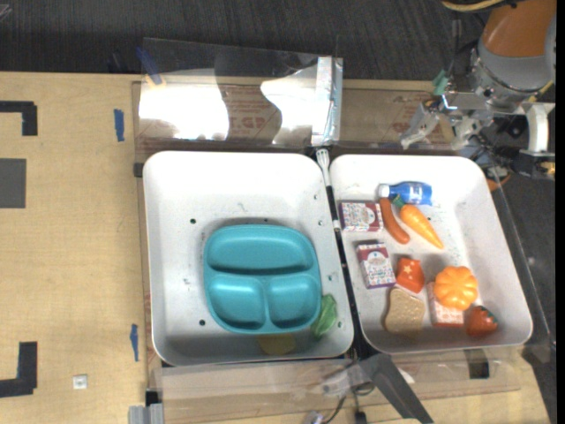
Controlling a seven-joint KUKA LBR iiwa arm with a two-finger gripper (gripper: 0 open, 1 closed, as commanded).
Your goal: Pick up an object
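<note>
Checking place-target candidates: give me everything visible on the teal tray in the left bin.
The teal tray is a rounded-rectangle divided plate, plastic-looking with a smooth matte sheen. It has three compartments: one long one along the far side and two smaller ones nearer the camera. It lies flat, right side up, on the floor of the left bin, toward the near right. A green item rests against its near right corner, and something yellowish peeks out under its near edge.

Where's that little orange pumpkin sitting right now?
The pumpkin sits in the right-hand bin, toward its near right corner, between the slice of bread on its left and the tomato at its lower right.
</note>
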